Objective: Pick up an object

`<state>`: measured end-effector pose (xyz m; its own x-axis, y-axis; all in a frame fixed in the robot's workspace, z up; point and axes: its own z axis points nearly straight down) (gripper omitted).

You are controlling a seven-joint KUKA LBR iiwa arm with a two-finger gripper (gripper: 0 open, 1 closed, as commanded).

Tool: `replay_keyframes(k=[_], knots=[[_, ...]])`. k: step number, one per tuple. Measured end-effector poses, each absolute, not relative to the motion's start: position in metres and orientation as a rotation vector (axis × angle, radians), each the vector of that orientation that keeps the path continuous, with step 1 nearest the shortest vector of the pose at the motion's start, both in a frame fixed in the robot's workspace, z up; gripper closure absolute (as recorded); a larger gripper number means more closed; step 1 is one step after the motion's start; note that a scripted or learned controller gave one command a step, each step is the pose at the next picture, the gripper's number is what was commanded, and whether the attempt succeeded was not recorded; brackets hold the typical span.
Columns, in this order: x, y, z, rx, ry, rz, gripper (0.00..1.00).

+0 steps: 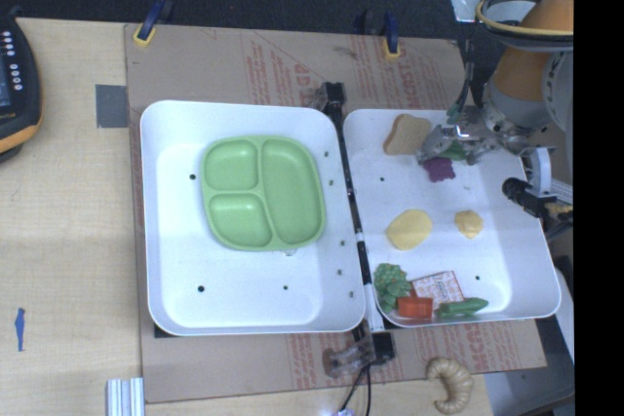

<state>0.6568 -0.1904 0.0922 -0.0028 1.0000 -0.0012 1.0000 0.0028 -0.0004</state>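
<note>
Arm low over the right bin's far corner, its hand at a small purple piece.

The grey arm reaches in from the right, and its hand sits just above the purple piece, touching or nearly touching it; I cannot tell whether the hand is apart or together, nor whether it grips anything. A tan slice like bread lies just beside it, to the left. Nearer the middle of the right bin lie two yellow lumps, a larger one and a smaller one. At the near edge sit a green leafy piece, a red piece, a red-and-white packet and a green pod. The left bin holds a green divided plate. A croissant-like piece lies on the surface, outside the bins.
</note>
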Motion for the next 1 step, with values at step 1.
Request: replay_keyframes(k=[1], knots=[[0.6561, -0.1844, 0.0923, 2.219, 2.228, -0.004, 0.00]])
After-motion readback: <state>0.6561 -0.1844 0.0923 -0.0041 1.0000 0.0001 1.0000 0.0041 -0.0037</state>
